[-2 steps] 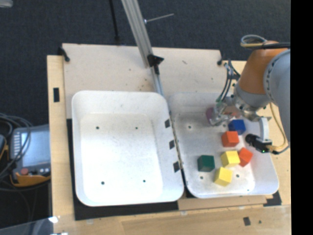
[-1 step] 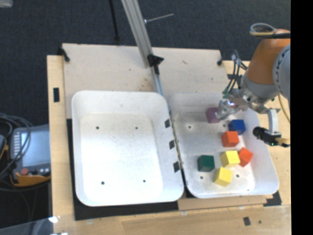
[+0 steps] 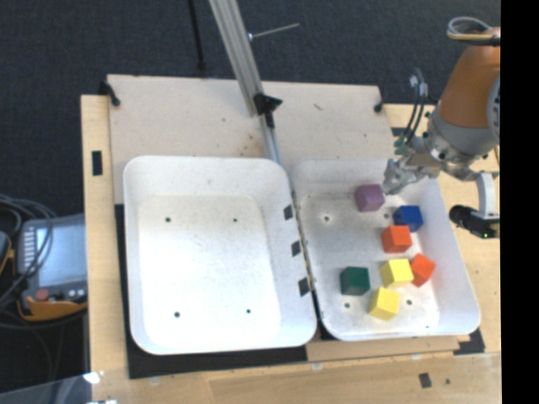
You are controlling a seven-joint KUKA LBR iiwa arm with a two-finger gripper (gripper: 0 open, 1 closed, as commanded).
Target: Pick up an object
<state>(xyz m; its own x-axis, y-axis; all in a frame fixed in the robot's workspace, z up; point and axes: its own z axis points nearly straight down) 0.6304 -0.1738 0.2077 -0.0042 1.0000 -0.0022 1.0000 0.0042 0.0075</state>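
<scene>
Camera view: gripper (image 3: pixel 396 178) down at the far edge of the right bin (image 3: pixel 337 322), right beside the purple block (image 3: pixel 368 197).
Fingertips sit just up and right of that purple block, and whether they're apart or closed, can't tell from up here. Nothing visibly held. Blue block (image 3: pixel 408 217) and orange block (image 3: pixel 397 238) sit close below, then two yellow blocks (image 3: pixel 396 271) (image 3: pixel 386 302), another orange block (image 3: pixel 422 269), and a green block (image 3: pixel 355 279). Left bin (image 3: pixel 139 225) sits alongside.
</scene>
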